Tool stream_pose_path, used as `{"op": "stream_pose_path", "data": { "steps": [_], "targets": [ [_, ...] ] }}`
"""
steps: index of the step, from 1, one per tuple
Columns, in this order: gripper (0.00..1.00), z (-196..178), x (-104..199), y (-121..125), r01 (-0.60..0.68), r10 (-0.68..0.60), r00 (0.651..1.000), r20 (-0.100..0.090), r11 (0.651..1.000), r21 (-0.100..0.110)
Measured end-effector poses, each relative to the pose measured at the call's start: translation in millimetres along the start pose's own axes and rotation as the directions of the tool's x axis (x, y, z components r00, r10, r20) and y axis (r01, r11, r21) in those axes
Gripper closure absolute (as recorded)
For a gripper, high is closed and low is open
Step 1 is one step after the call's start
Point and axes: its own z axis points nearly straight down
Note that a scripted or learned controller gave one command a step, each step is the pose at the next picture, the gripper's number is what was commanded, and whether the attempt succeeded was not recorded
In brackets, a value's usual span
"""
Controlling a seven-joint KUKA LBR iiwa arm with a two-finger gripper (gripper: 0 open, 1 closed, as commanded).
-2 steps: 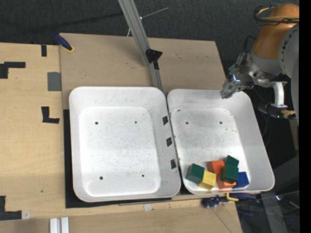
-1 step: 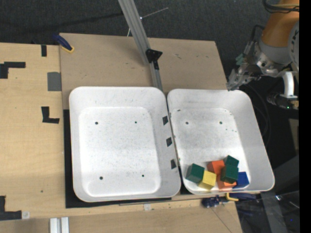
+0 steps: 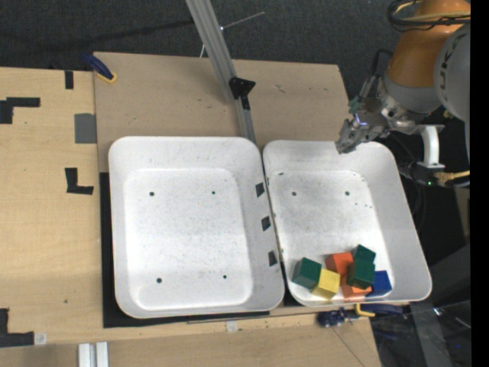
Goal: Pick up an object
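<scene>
A wooden bench is seen from above at a slant, and on it two shallow white bins are set side by side, their inner rims touching. The right bin is taken here as the landmark for everything else.

The left bin lies just beside it, across the shared rim. A slanted metal pole rises beyond the far-left corner of the right bin, probably a mount for the rig.

The arm, grey with an orange band, is reached in past the far-right corner of the right bin. Its gripper is held over that bin's far rim, well apart from anything to grasp; nothing is seen between its fingers. Whether the jaws are spread or pressed together cannot be told, as the tool is too small and dark at this angle.

The task's things, a cluster of small blocks, are heaped in the near corner of the right bin, touching one another: green, dark green, yellow, orange and blue ones can be made out. They seem to have gathered there against the bin's near wall. A pick is judged not yet begun, since the whole length of the bin must be crossed first.
</scene>
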Motion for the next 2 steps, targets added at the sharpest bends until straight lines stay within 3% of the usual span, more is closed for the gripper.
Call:
{"op": "stream_pose_path", "data": {
  "steps": [2],
  "targets": [
    [1.0,1.5,93.8,-47.5,0.001,-0.001,1.0,0.0,1.0,0.002]
  ]
}}
